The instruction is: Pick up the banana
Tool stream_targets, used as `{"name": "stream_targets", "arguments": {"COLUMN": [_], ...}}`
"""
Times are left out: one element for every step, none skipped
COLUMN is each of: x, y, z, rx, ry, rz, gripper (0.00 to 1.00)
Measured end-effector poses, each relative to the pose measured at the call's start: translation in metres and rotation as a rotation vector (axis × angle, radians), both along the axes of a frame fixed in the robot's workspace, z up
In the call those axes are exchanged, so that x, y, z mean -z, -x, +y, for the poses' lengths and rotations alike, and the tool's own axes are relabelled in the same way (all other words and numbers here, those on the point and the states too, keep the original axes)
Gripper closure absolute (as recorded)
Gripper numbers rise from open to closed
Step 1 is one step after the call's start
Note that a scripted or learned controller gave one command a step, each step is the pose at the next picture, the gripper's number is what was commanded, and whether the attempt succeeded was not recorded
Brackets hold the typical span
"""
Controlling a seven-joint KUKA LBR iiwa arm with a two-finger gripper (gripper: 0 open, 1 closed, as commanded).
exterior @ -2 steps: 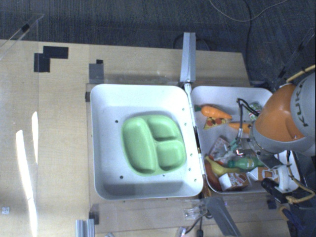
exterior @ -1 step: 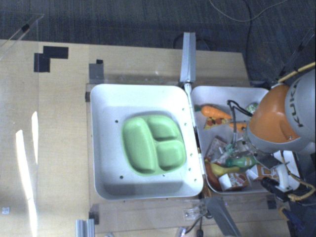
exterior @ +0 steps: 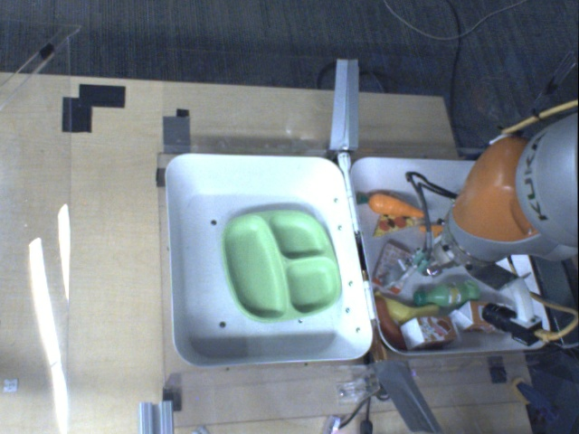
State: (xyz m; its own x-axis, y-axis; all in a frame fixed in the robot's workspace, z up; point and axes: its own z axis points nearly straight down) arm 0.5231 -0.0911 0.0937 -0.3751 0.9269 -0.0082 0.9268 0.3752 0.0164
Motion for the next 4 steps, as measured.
{"name": "stream_targets", "arguments": {"x": [0.0, 0.001, 0.0, 0.0], "y": [0.0, -0.034, 0.028, 0.028], "z": [0.0, -0.005, 0.0, 0.0], "rx": [0.0, 0.23, 0.285, 0.285], "ry": [0.0, -0.006, -0.006, -0.006], "rz": [-0.001, 0.001, -0.009, -0.009], "gripper": [0.0, 0.0, 0.0, 0.0]}}
